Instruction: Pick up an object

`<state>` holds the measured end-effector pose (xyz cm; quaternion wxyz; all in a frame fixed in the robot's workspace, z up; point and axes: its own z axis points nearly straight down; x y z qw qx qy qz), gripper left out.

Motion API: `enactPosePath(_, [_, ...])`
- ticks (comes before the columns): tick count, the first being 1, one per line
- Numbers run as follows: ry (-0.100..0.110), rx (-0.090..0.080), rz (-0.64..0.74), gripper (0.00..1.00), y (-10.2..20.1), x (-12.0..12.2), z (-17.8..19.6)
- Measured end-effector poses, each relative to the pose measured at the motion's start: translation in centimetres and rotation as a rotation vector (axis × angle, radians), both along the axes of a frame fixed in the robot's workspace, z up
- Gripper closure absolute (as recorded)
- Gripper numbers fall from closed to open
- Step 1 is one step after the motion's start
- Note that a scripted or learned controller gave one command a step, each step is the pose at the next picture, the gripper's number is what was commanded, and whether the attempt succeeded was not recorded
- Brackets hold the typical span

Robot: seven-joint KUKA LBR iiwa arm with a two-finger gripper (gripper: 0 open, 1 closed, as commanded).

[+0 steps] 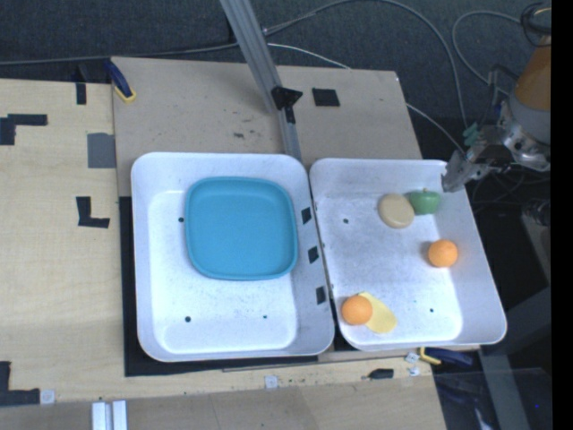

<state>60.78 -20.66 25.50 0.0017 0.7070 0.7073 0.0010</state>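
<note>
The right bin (358, 195) holds a beige rounded object (395, 210) with a small green object (424, 202) touching its right side. An orange ball (442, 253) lies further toward the bin's right side. Another orange ball (356, 310) rests near the front, against a yellow flat piece (380, 316). My gripper (455, 176) hangs over the bin's upper right corner, just right of and above the green object. Nothing shows between its tips.
The left bin (161, 330) holds a blue square plate (241, 227). A grey metal pole (260, 56) slants down to the gap between the bins. Cables lie behind the bench at the upper right.
</note>
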Motion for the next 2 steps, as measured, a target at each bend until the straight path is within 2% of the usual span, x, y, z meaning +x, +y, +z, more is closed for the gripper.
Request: enactPosePath(2, [0.004,0.002,0.002,1.0,9.0,-3.9,-1.5])
